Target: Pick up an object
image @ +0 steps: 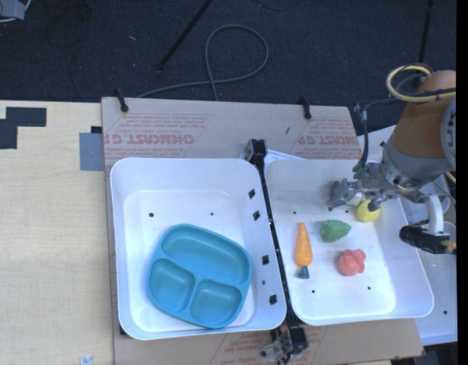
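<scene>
The right bin [401, 299] holds several small toy foods. An orange carrot [303, 245] lies near its left side, pointing toward the front. A green leafy piece [335, 230] sits right of the carrot, and a red piece [351, 261] lies in front of that. A small yellow piece [368, 212] rests toward the bin's back right. My gripper [354, 196] hangs low over the back of this bin, right against the yellow piece and partly covering it. Whether it grips the piece is unclear from this angle.
The left bin [135, 181] contains a blue divided plate [199, 274] in its front half. A black divider [265, 226] runs between the bins. The grey arm [416, 139] enters from the right, with black cable parts [425, 238] over the right bin's edge.
</scene>
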Tool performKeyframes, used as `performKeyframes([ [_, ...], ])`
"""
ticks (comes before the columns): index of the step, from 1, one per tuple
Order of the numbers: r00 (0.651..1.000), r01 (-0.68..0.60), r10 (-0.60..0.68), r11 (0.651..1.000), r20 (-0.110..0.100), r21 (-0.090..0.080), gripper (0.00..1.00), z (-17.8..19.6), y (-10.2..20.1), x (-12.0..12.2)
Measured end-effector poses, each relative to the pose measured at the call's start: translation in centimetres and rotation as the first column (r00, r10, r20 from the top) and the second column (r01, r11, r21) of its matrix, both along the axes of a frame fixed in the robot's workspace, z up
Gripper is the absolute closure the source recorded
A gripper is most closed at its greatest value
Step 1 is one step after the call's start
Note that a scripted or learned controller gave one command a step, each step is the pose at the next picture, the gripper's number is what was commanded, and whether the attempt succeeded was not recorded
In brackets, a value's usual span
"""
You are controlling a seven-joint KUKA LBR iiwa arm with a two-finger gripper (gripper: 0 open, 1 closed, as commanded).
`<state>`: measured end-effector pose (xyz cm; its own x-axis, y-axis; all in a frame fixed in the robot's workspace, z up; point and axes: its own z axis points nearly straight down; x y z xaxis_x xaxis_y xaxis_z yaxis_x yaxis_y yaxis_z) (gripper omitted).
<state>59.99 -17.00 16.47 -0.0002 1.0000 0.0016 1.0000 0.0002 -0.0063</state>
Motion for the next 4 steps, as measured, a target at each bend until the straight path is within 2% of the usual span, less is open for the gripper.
performKeyframes([
  [1,1.000,0.000,0.000,1.000,0.001,0.000,0.00,-6.3,0.2,0.3],
  [2,1.000,0.003,-0.003,1.000,0.002,-0.001,1.00,-5.0,0.2,0.3],
  [4,1.000,-0.001,0.001,1.000,0.009,-0.002,1.00,5.2,0.9,0.3],
])
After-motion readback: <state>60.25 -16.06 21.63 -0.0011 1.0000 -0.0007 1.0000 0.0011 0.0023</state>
